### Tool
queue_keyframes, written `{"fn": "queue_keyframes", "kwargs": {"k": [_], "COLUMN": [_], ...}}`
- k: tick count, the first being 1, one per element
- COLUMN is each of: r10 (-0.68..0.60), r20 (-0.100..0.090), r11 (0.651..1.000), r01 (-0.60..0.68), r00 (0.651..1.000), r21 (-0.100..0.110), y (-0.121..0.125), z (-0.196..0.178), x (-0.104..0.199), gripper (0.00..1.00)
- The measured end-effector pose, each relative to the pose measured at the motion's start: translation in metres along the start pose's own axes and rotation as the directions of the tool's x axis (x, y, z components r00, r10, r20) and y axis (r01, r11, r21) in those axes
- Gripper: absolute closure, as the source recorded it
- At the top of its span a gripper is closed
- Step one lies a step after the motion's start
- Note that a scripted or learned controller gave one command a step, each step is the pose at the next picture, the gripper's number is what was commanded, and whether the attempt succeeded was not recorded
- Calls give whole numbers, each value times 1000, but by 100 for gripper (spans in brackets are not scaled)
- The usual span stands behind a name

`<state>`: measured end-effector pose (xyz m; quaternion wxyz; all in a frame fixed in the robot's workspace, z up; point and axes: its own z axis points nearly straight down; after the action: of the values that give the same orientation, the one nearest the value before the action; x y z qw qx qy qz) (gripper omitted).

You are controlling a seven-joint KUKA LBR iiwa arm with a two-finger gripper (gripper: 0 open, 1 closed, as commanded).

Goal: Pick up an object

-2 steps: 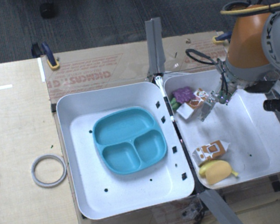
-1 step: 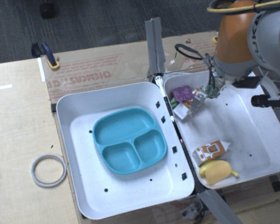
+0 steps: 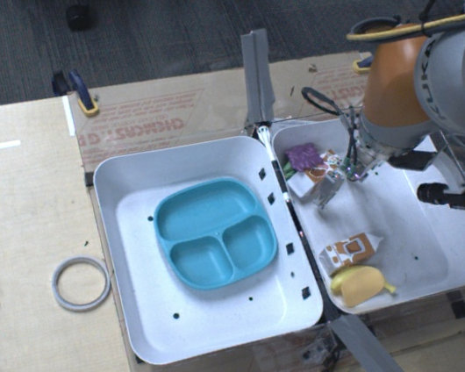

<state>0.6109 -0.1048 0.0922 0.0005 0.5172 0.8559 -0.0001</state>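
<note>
From my station I log two white bins side by side on the bench, and I take the right bin (image 3: 460, 261) as my landmark. Item one: the arm (image 3: 407, 87), grey with an orange band, reaching over the right bin's upper edge. Item two: the gripper (image 3: 332, 185), low over the upper left part of that bin; how wide it stands I cannot tell from here, nor do I see anything held in it. Item three: a purple object (image 3: 303, 156) in the bin's upper left corner, just above and left of the gripper. Item four: a small brown-and-white carton (image 3: 322, 167) lying close against the gripper, in the same corner. Item five: a brown-and-white packet (image 3: 348, 252) lower in the bin, near its left wall. Item six: a yellow lemon-like fruit (image 3: 360, 285) just below that packet, near the bin's lower left corner. Item seven: the left bin (image 3: 143, 312), touching the right bin's left wall, holding a blue three-compartment plate (image 3: 214, 233). Item eight: a grey ring (image 3: 80, 282) on the bench, well to the left of both bins.
</note>
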Motion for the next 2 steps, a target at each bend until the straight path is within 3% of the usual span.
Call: {"fn": "queue_keyframes", "kwargs": {"k": [1, 2], "r10": [-228, -314], "r20": [2, 6], "r11": [974, 949], "r01": [228, 314], "r00": [974, 949], "r21": [5, 0], "y": [34, 9], "z": [-1, -2], "x": [-18, -1], "gripper": [0, 0]}}
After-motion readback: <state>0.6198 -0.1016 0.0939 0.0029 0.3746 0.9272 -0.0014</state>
